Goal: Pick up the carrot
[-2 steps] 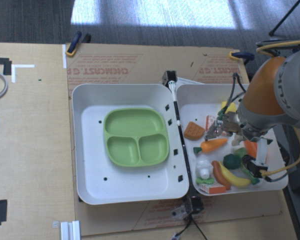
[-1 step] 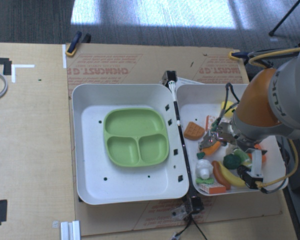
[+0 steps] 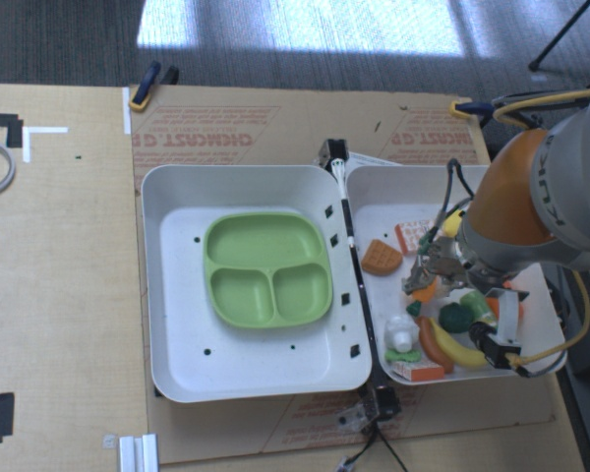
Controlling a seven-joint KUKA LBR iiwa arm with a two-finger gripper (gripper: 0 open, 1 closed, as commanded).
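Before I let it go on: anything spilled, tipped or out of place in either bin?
Nothing stands out. The green divided plate sits flat in the left bin. The toy food, including the banana and the waffle-like piece, lies jumbled inside the right bin, with the gripper low among it.

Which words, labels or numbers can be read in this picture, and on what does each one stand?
Red print on the cardboard sheet under the bins: it appears upside down and mirrored, too blurred to read with certainty.
Red and white package in the right bin: print too small to read.
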